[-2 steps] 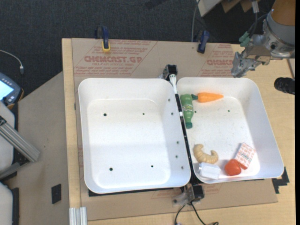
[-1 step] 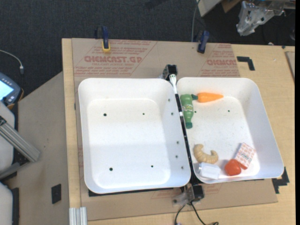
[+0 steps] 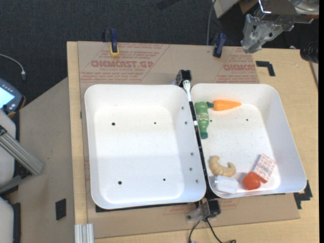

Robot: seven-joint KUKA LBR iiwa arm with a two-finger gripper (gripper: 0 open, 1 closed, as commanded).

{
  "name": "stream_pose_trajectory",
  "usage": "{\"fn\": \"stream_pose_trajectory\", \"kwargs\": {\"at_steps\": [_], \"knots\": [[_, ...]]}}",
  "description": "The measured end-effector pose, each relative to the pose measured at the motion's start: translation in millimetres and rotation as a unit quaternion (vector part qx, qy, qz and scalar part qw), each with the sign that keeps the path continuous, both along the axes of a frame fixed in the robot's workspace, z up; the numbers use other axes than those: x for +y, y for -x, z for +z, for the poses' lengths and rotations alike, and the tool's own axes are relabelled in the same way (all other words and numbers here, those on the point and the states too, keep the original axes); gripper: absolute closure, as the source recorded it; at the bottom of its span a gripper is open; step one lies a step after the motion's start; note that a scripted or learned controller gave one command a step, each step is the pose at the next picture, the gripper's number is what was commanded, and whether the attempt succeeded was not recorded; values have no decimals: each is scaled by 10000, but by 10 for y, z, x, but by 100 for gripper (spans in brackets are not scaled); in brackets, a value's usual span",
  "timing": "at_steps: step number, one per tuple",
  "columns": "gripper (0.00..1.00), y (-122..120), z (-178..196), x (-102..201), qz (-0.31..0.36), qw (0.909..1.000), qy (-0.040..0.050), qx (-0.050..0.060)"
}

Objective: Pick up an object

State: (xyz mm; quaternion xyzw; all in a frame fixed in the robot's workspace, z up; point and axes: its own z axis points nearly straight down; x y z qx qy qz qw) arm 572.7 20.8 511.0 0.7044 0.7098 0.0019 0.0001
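Observation:
The right bin [image 3: 283, 120] holds several small objects. An orange carrot [image 3: 227, 105] lies near its far left corner, beside a green bottle [image 3: 202, 118] that rests along the left wall. A tan croissant-shaped piece [image 3: 222, 166], a white block [image 3: 226, 185], a red tomato [image 3: 251, 181] and a small red-and-white carton [image 3: 266, 166] sit along the near edge. My gripper [image 3: 251, 43] hangs high beyond the far edge of the right bin, above the bench board, with nothing seen in it.
The left bin [image 3: 96, 135] sits beside the right one, joined by a black divider strip [image 3: 191, 120]. Two blue clamps [image 3: 113, 38] [image 3: 219, 43] hold the cardboard board's far edge. A cable runs off the front edge.

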Motion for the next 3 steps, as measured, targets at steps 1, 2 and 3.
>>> {"fn": "stream_pose_trajectory", "kwargs": {"at_steps": [1, 2, 3], "knots": [[100, 303, -536, 847, 14, 10000, 6, 53], [100, 719, -726, 1564, 15, 10000, 7, 42], [0, 695, -716, 1512, -34, 10000, 15, 26]]}}
